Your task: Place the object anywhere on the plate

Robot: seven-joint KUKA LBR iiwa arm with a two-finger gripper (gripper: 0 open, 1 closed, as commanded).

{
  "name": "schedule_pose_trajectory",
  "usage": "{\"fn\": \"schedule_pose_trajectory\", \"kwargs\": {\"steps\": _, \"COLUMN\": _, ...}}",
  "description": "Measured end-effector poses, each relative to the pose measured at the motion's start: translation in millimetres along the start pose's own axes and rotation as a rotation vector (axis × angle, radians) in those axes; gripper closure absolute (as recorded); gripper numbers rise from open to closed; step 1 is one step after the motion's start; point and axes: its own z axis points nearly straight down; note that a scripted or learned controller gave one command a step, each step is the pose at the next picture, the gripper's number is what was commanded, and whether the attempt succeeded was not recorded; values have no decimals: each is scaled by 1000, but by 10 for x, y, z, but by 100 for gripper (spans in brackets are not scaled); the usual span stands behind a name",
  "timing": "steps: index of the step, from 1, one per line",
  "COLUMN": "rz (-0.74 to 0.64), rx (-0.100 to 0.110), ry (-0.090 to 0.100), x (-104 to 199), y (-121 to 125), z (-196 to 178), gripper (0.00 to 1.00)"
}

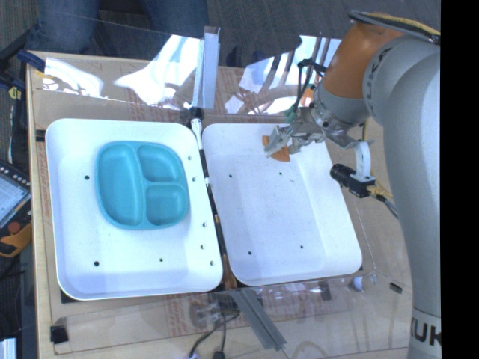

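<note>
The tool (278,142) is hanging over the far edge of the right bin (329,260), near that bin's far corner on the arm's side, with the grey arm (397,88) reaching in over the right rim. A small orange object (280,154) is showing right at the fingertips, but at this size I cannot tell whether the fingers are clamping it, resting on it, or standing open around it, nor whether the object is lifted or lying on the bin floor.

The blue plate (142,183), a divided tray with three compartments, is sitting in the middle of the left bin (67,268), well apart from the object, with the raised rims of both bins lying between them on the surface (90,77).

The main risk, as I judge it, is that the tool is not truly gripping. The object is small and is sitting close to the bin's far wall, so the fingers may be catching only an edge of it; a shallow pinch like that could slip as the arm is rising or swinging left. A carry kept too low could also knock the piece against the two rims. A release made early would be dropping it short of the plate, onto the left bin's floor.
</note>
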Motion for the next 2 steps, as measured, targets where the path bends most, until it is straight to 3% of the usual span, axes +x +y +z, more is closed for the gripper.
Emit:
{"fn": "schedule_pose_trajectory", "kwargs": {"steps": 1, "rz": -217, "rx": 0, "ry": -3, "x": 1225, "y": -449, "z": -427, "gripper": 100}}
{"fn": "schedule_pose_trajectory", "kwargs": {"steps": 2, "rz": -275, "rx": 2, "ry": -5, "x": 1885, "y": -375, "z": -146, "gripper": 100}}
